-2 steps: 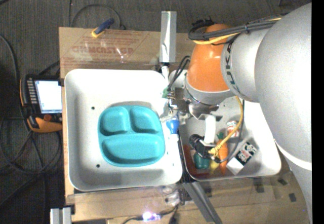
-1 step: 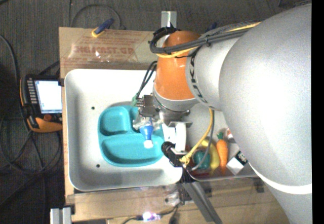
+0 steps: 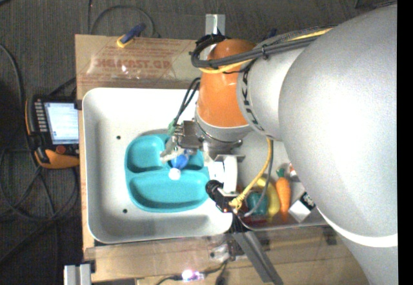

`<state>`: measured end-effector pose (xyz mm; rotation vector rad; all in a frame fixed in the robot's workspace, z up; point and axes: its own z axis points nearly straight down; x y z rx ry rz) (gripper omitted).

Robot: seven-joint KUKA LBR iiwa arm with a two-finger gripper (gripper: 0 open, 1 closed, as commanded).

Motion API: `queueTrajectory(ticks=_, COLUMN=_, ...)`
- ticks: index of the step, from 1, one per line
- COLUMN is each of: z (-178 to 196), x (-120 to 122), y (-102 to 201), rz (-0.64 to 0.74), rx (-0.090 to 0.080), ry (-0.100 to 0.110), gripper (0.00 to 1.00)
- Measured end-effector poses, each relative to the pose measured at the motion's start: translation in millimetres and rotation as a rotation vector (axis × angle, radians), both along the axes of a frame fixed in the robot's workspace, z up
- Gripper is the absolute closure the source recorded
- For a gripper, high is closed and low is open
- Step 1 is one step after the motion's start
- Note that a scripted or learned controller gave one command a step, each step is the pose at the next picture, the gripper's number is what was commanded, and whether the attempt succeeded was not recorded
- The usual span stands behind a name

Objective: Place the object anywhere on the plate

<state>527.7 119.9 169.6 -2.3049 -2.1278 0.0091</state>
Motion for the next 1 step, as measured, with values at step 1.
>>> queueTrajectory(ticks=1, z=31.4, x=44.3, y=-43.0, rz=-0.285, rx=-0.006, ry=-0.003, gripper=0.00)
